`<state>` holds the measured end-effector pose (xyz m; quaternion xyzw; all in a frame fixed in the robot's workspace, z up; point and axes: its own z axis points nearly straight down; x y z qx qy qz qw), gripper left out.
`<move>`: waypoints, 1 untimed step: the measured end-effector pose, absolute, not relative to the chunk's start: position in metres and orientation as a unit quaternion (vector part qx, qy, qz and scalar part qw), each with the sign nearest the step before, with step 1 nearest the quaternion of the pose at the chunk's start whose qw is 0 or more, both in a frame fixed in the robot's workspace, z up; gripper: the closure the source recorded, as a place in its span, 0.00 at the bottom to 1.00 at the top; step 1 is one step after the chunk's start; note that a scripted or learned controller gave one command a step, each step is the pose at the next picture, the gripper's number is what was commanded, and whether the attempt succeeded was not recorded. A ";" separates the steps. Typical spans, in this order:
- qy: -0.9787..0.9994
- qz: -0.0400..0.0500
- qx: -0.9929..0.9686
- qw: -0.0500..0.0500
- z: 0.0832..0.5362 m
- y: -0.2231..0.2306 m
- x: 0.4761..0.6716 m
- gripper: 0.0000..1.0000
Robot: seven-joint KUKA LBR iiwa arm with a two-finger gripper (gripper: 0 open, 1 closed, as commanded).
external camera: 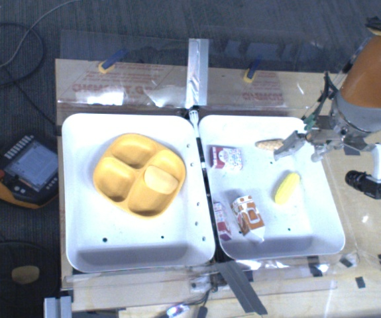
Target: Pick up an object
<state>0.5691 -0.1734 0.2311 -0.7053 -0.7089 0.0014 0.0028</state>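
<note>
Left bin (77, 244): yellow four-section dish (139, 174). Right bin (323, 234): red-white packet (226, 158), orange-white carton (248, 216), yellow lemon-like piece (286, 187), tan item (268, 144). Gripper (303, 146) at far-right rim, fingers apart, nothing between.

The scene was brightly and evenly lit from overhead. The two shallow white plastic bins (203, 177) looked nearly washed out, with soft shadows along their inner walls. Glare streaked the clear plastic sheet (144, 85) behind them. The whole picture was slightly soft and grainy.
</note>
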 end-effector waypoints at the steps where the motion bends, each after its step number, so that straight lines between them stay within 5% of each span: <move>1: -0.698 -0.003 -0.716 0.003 0.099 -0.212 0.542 0.00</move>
